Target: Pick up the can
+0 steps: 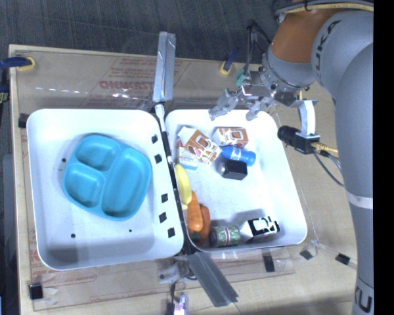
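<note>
The grey arm (354, 110), the biggest thing and the one nearest the lens, is reaching in along the right side, its orange band sitting just behind the pincer (243, 107). The pincer is hanging over the far rim of the right bin (290, 195) with its fingers spread wide and nothing between them.

Below and well to the left of the pincer, the left bin (46, 176) is carrying a blue divided tray (108, 176). Directly beneath the pincer, patterned snack packets (198, 146) are lying beside a blue bottle (238, 155) and a small black block (234, 169). Further down and left of the pincer, a banana (182, 184) and an orange fruit (197, 218) are crowding the dividing wall.

The can (224, 235) is lying on its side at the near end of the right bin, well apart from the pincer and at the opposite rim. It is wedged between the orange fruit and a black-and-white box (262, 228), touching or nearly touching both.

It is probably light, stiff, smooth-walled and inclined to roll or slip. The best hold looks to be across its middle, fingers closing on the curved sides. The near wall and its neighbours are leaving little room, so a clean descent may be hard.
</note>
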`<state>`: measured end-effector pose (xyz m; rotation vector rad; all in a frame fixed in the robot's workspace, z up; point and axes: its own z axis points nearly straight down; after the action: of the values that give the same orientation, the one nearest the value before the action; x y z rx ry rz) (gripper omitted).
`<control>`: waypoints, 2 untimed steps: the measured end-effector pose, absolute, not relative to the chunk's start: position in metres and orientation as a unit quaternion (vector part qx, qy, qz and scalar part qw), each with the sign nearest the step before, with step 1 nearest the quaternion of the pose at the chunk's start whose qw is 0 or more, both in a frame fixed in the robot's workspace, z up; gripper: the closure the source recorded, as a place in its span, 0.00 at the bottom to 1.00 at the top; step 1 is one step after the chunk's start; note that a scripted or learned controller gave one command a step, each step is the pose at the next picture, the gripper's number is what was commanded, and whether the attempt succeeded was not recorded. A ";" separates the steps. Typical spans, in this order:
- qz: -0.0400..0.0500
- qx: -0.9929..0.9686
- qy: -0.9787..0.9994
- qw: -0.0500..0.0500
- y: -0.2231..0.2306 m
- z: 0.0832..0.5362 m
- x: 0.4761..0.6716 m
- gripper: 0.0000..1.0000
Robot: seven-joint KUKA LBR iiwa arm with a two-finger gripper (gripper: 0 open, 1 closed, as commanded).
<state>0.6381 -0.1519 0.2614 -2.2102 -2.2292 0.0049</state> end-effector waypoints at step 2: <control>0.001 -0.716 -0.698 0.001 -0.211 0.091 0.545 0.00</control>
<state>0.5452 -0.2106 0.0910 -2.2477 -2.1909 0.0040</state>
